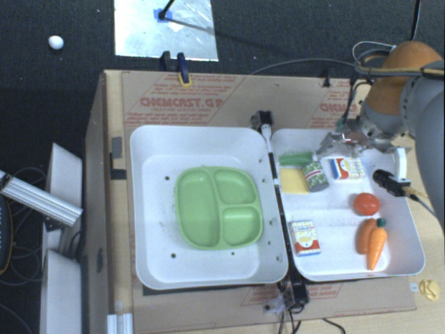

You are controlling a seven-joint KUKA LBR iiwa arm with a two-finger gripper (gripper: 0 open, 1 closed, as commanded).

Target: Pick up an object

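Note:
My gripper (342, 143) hangs over the far part of the right bin (410, 256), just beyond a white box with red and blue print (345, 168). To its left lie a green packet (295, 158), a yellow block (293, 181) and a small dark green pack (316, 177). A red tomato (366, 204) and an orange carrot (373, 241) rest near the bin's right side. A small red-and-white carton (304, 237) lies near the front. I see nothing between the fingers.
The left bin (149, 186) holds a green divided plate (217, 207). A black part with a cable (390, 181) reaches over the right bin's right rim. The grey arm with its orange band (410, 58) fills the upper right corner.

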